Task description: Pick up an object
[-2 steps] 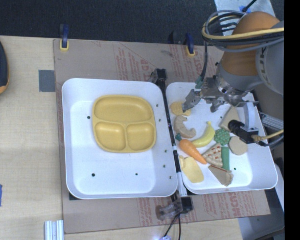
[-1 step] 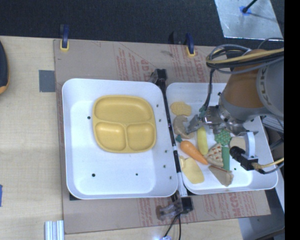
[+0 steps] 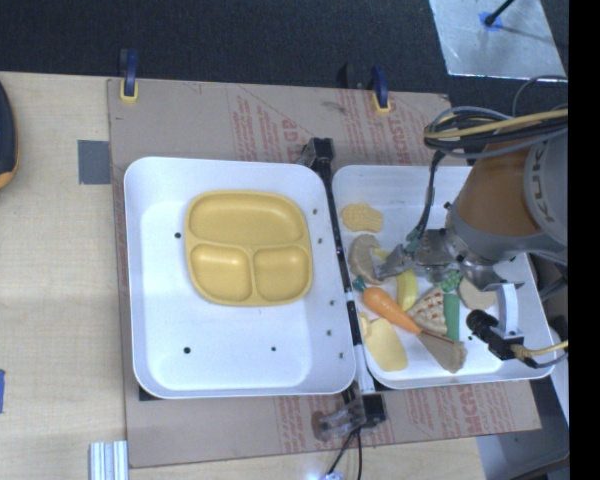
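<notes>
I have the arm [image 3: 505, 193] reaching in over the right bin [image 3: 352, 183], with the jaws [image 3: 412, 258] down among the pile of toy food, so I judge this to be the closing-in step of a grasp, nothing lifted yet. I cannot tell how the jaws stand; the wrist and clutter hide them. The things to pick from all lie in that right bin: one carrot [image 3: 388, 308] lying slantwise near the middle, one pizza slice [image 3: 432, 311] just beside it, one pale yellow block [image 3: 385, 346] toward the near edge, one cookie [image 3: 361, 217] at the far end, one yellow-green piece [image 3: 407, 288] touching the carrot, and a brownish piece [image 3: 450, 351] near the bin's front; some greyish bits under the arm I can't make out. The left bin [image 3: 155, 368] holds one yellow divided plate [image 3: 248, 245]. Two bins in all sit on the tabletop [image 3: 40, 298]. Next, I'd want the jaws centred on a single piece, likely the yellow-green one or the carrot, before closing and raising straight up.
</notes>
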Motion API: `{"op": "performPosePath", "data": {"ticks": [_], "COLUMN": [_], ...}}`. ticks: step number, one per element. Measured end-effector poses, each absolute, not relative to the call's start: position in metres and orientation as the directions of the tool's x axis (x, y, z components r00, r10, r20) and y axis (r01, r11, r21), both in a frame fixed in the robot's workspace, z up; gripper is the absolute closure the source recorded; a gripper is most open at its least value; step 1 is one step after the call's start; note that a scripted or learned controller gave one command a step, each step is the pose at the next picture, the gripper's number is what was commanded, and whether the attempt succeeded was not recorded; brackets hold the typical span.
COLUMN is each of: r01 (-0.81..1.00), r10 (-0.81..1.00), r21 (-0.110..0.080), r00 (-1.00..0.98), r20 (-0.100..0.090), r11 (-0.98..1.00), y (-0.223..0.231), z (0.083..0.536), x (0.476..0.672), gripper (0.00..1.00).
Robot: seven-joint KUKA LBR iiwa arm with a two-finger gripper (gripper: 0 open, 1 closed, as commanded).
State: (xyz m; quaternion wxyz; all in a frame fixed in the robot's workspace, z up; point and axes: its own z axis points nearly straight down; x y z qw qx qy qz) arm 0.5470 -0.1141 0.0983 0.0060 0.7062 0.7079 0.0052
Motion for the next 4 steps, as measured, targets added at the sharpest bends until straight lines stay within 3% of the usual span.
{"op": "performPosePath", "data": {"ticks": [1,2,3,4], "r01": [1.000,1.000,1.000,1.000], "r10": [1.000,1.000,1.000,1.000], "r21": [0.005,0.001,-0.005,0.004], "r00": [-0.004,-0.006,-0.005,-0.011], "r20": [-0.004,0.000,0.000,0.002], "r11": [0.004,0.006,0.005,0.011], "y": [-0.114,-0.107,-0.109,-0.036], "z": [0.094,0.092,0.102,0.197], "x": [0.496,0.546,0.543,0.563], "gripper": [0.00,0.00,1.00,1.00]}}
